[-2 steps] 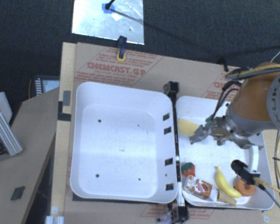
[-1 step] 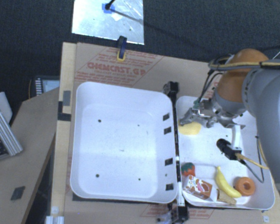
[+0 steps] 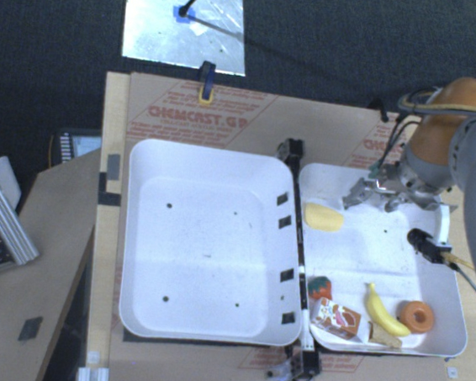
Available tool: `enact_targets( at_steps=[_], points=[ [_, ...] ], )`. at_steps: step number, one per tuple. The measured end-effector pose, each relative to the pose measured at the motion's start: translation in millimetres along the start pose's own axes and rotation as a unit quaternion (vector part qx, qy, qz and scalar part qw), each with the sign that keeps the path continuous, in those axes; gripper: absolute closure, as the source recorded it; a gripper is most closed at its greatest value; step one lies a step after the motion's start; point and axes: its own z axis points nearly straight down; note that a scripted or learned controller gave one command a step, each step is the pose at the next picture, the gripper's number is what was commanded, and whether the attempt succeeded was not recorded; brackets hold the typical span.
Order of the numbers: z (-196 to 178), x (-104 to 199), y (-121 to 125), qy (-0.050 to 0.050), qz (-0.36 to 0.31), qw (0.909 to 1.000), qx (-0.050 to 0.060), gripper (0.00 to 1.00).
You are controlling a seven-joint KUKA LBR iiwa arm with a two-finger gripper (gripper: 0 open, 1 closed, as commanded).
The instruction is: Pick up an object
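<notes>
The metal two-finger claw (image 3: 371, 193) hangs spread and empty over the right white bin's (image 3: 448, 288) far end; the pale yellow rounded lump (image 3: 324, 217) lies just beside it, leftward and nearer

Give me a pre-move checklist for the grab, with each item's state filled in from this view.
1. Objects in the right bin: ok. A yellow block, a banana, a donut and a packet lie there.
2. Gripper over that bin: ok, at its far end.
3. Nearest target: ok. The block lies just left of the gripper, apart from the rest.
4. Finger opening: cannot tell.
5. Nothing held yet: ok, no object sits between the fingers.
6. Clutter at the near end: not ok. The banana, donut and packet lie crowded together.
</notes>
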Motion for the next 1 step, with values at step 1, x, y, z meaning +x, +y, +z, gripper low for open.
enact_targets(
  at_steps=[1],
  points=[
    [1.3,54.4,-14.6,0.003,-0.005,1.0000,0.003,0.00]
  ],
)
